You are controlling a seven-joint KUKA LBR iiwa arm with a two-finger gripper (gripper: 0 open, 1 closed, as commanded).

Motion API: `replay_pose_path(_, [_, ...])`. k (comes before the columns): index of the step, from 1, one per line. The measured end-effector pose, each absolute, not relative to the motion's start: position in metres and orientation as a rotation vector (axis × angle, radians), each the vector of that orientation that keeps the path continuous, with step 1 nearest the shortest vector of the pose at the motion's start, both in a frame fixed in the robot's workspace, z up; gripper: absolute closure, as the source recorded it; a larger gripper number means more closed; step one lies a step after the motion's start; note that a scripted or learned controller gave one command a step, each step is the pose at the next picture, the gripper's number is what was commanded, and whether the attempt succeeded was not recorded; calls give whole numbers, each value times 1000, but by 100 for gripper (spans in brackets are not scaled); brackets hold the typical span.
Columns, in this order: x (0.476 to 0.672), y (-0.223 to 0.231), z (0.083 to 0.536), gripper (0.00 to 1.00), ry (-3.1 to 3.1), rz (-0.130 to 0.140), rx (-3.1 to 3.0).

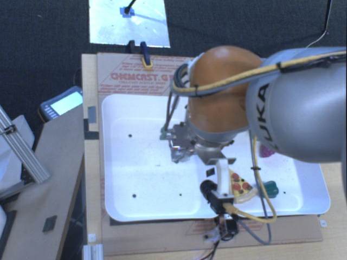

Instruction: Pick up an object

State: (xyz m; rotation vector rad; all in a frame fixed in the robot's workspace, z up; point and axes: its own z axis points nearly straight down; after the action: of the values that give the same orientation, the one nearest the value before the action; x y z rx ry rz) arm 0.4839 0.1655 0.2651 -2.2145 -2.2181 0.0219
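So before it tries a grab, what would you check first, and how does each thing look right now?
1. Objects within reach: ok. A pizza toy, a green piece and something pink lie in the bin.
2. Gripper over a target: not ok. It hangs above bare bin floor, left of the toys.
3. Fingers open: cannot tell.
4. Clear view of targets: not ok. The arm covers part of the pink thing.
5. Cable clear of toys: not ok. It crosses beside the pizza toy.
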Motion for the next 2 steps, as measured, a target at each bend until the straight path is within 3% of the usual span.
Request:
replay_pose_path(1, [527,144,334,100,-2223,-11,-2227])
replay_pose_path(2, [543,150,407,100,-2229,-15,-2221])
